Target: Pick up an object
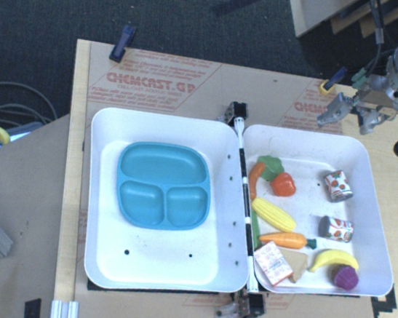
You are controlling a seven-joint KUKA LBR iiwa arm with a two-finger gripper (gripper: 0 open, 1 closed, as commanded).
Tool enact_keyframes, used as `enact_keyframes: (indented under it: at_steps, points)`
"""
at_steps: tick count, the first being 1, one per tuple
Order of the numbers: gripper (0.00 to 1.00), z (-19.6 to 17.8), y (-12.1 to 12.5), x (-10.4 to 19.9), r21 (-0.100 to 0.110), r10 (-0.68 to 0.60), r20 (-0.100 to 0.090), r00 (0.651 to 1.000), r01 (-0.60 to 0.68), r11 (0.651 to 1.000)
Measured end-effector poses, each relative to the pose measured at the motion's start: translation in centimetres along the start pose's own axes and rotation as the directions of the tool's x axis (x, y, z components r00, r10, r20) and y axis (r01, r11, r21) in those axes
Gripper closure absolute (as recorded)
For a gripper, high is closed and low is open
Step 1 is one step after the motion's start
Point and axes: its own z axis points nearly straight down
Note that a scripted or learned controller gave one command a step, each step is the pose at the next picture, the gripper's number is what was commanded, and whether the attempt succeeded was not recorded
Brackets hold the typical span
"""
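Observation:
My gripper (pixel 353 115) hangs above the far edge of the right bin (pixel 380 189), open, with nothing between its fingers. Below it the right bin holds toy food: a red pepper with a green top (pixel 278 177), a carrot (pixel 256 179) by the left wall, a corn cob (pixel 273 215), a second carrot (pixel 285 240), a banana (pixel 332 259), a purple fruit (pixel 346 277), two small cans (pixel 337 185) (pixel 336 228), and a boxed snack (pixel 272 263) at the front left.
The left bin (pixel 98 199) holds a blue divided tray (pixel 163 185). A black clamp (pixel 237 112) sits where the bins meet at the far side. Cardboard covers the bench beneath. Blue clips (pixel 122 42) (pixel 333 81) sit at the cardboard's far edge.

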Motion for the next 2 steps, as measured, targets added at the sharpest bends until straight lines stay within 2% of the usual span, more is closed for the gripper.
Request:
enact_keyframes:
  at_steps: [1, 2]
  points:
    - [0.0, 8.0, -5.3, 10.1, 0.001, -0.001, -0.001, 1.0, 0.001, 1.0]
    - [0.0, 7.9, -10.4, 6.8, 0.002, 0.002, 0.0, 1.0, -0.002, 1.0]
